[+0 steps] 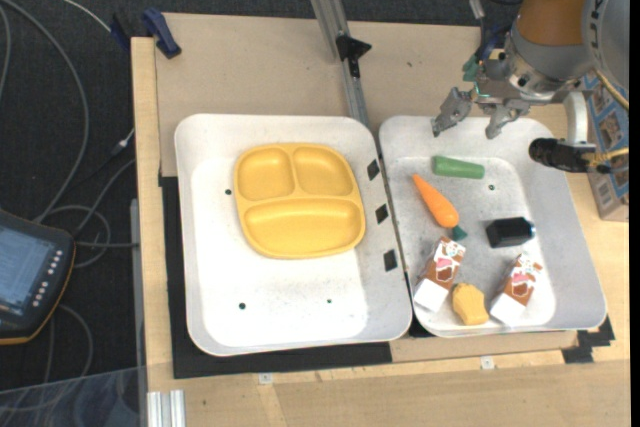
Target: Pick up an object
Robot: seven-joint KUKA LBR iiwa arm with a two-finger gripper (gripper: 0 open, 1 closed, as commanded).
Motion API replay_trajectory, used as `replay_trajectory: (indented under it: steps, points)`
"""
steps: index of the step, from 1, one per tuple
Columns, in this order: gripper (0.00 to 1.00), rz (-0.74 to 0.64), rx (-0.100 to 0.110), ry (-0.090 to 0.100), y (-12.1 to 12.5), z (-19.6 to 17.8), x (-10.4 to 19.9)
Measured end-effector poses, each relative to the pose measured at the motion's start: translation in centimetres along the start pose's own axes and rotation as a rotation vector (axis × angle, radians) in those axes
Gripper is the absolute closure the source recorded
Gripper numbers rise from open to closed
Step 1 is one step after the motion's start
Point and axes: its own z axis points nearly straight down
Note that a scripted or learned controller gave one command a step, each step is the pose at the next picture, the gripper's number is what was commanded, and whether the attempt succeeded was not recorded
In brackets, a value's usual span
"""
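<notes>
Nearest to me, along the front rim of the right-hand shallow white bin (590,300), a small lumpy yellow toy (469,304) is sitting between two little red-and-white carton-shaped toys (441,272) (518,287), all crowded toward the low edge as if they had slid there. Going from the left: the left-hand shallow white bin (210,315) is holding a yellow plastic tray with three compartments (298,197), lying flat near the bin's back half and carrying nothing, so it is looking more like a drop-off spot than a target. Across the divide, an orange plastic carrot (436,200) is lying at a slant, a green rounded bar (458,167) is resting crosswise just behind it, and a small black block (508,232) is sitting to the right, apart from both. The two-finger gripper (470,115) is hanging over the back edge of the right bin, its fingers spread wide and grasping nothing. It is poised just beyond the green bar, which I judge the likeliest pick, being closest and well clear of its neighbours; the descent and the closing on it are not yet done.
</notes>
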Motion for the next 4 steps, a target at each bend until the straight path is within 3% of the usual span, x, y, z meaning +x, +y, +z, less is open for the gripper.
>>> replay_trajectory:
  steps: [1,3,4]
  points:
    - [0.0,0.0,-0.001,-0.001,0.0,0.0,0.0]
    - [0.0,0.0,0.005,0.0,-0.3,10.1,0.9]
    - [0.0,0.001,0.003,-0.001,-0.3,12.1,0.9]
